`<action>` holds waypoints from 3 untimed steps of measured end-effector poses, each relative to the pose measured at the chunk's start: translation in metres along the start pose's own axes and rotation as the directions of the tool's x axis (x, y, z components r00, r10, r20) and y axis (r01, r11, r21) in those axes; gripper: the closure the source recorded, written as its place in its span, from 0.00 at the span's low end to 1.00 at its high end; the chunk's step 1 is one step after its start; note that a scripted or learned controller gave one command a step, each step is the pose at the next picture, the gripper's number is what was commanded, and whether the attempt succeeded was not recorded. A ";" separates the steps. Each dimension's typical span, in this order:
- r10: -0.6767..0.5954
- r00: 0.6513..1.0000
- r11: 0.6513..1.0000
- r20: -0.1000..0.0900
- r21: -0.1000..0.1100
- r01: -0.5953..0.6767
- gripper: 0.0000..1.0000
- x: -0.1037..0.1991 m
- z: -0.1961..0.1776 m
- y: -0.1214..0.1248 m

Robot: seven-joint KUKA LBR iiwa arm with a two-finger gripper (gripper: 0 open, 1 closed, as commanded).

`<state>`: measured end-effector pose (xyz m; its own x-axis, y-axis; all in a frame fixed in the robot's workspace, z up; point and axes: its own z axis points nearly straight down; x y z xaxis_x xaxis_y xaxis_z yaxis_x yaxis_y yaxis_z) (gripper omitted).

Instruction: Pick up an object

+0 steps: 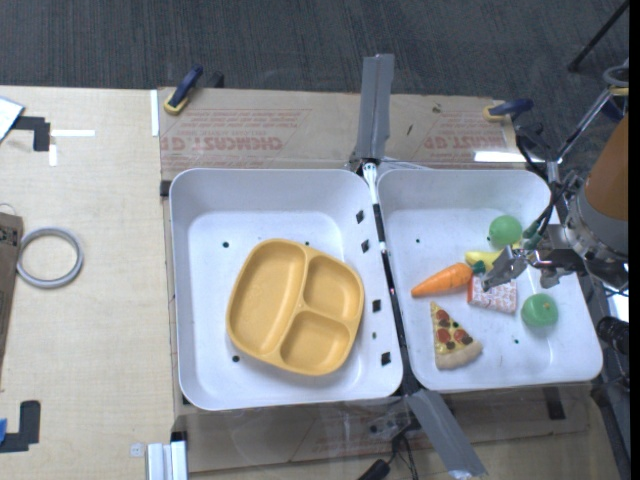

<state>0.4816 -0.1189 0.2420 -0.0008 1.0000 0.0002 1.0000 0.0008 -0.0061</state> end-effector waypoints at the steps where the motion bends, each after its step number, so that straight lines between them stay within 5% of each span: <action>1: -0.165 0.986 0.986 0.001 -0.002 0.165 0.00 0.060 -0.027 0.017; 2: -0.279 0.960 0.960 0.000 0.000 0.279 0.00 0.056 0.052 0.055; 3: -0.335 0.942 0.942 0.007 -0.015 0.335 0.00 0.016 0.144 0.061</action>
<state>0.5417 -0.1032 0.0979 -0.3360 0.9419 -0.0043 0.9418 0.3360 0.0094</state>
